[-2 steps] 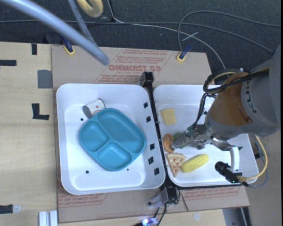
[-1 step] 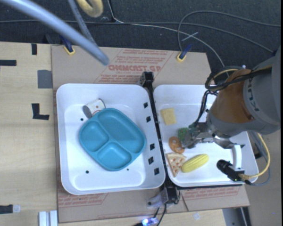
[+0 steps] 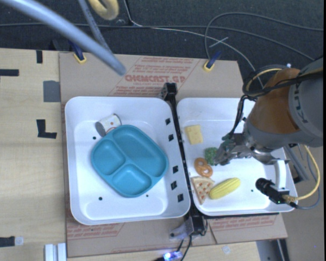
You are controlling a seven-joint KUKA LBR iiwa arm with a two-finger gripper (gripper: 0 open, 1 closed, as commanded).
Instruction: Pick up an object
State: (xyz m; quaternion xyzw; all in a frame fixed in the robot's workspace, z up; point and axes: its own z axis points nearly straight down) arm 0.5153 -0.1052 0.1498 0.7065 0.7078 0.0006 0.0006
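seeing the hand (image 3: pixel 221 154) low in the right bin (image 3: pixel 261 203), tip right by the green broccoli-like piece (image 3: pixel 211 154); can't tell its state. nearby i see pretzel (image 3: pixel 204 168), corn cob (image 3: pixel 224 188), yellow block (image 3: pixel 194 134), waffle wedge (image 3: pixel 201 187). left bin (image 3: pixel 79 200) has blue divided plate (image 3: pixel 129 160) w/ small cup (image 3: pixel 107 125) beside it.

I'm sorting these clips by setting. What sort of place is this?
Probably a robot lab bench set up for grasping trials: two white bins on a cardboard sheet, toy food such as a corn cob, loose cables.
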